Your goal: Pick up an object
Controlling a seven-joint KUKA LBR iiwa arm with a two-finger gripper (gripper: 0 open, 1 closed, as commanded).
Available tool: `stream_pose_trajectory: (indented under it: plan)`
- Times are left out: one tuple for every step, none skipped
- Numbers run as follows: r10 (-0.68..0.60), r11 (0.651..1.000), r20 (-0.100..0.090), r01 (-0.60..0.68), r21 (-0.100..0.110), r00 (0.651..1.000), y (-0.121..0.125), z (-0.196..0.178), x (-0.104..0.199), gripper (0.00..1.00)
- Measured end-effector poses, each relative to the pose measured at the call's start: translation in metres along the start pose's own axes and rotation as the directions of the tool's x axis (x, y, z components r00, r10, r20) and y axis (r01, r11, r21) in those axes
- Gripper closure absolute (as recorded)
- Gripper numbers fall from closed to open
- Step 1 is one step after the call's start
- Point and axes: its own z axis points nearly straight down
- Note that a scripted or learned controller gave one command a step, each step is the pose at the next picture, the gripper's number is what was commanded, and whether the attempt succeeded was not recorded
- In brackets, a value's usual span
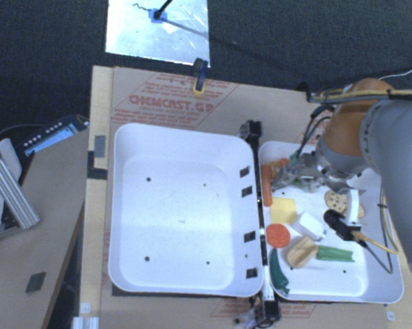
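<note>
My gripper [294, 176] is low in the back left part of the right bin [384, 282], under the grey wrist and orange band. It hangs just right of an orange carrot-like piece [269, 176] and just behind a yellow block [283, 210]. In front of these lie a red disc [278, 236], a white block [307, 225], a tan bread-like piece [300, 252], a green bean [336, 255] and a dark green strip [277, 271]. A round dotted cracker [336, 201] sits to the gripper's right. I see nothing between the gripper and any object.
The left bin [187, 134] stands beside the right one, with black clips [250, 237] along the shared wall. A black cable end [334, 224] and yellow wire [378, 245] trail from the arm over the right bin. A shiny sheet [158, 20] lies behind the bench.
</note>
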Motion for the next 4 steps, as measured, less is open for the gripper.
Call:
stream_pose_trajectory:
  plan:
    - [0.006,1.0,0.0,-0.006,0.025,1.0,0.03,0.005,0.007,0.0]
    - [0.003,1.0,-0.002,-0.003,0.016,1.0,0.034,0.002,0.008,0.0]
    - [0.001,1.0,-0.001,-0.001,0.018,1.0,0.034,-0.009,0.008,1.0]
    - [-0.005,1.0,-0.004,0.005,-0.006,1.0,0.039,-0.106,0.071,1.0]
